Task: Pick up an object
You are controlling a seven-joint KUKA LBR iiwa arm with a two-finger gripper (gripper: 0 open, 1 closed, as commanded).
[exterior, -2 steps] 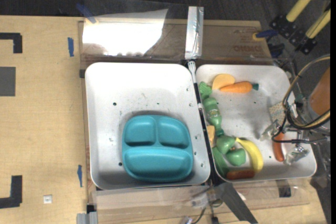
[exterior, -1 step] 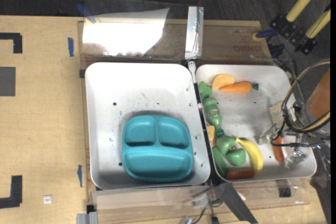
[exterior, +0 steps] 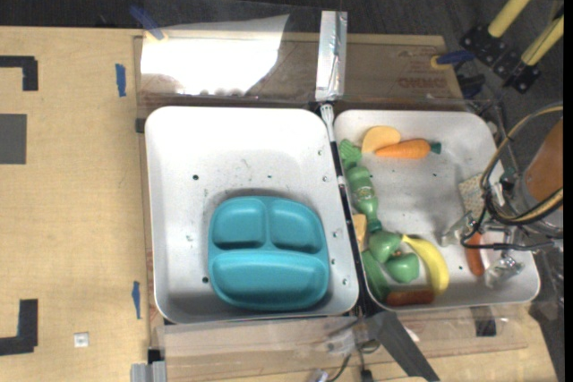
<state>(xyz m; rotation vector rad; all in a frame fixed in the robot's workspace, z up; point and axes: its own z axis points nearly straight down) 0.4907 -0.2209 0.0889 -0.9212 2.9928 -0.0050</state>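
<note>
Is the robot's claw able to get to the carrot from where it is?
Probably yes. The carrot lies in the open at the far end of the right bin, with nothing on top; the claw is in that bin.

Evenly and brightly lit from above. Strong white glare on the clear plastic sheet [exterior: 215,54] in the upper middle of the frame, washing out its surface. Milder sheen on the upright plastic strip [exterior: 331,54] beside it. Soft shadows pooled along the lower inner wall of the left bin [exterior: 170,192] and under the teal divided tray [exterior: 267,253]. Dark carpet at the top nearly detail-free. Slightly soft, grainy throughout; blurred cables and orange blur at the right edge.
</note>
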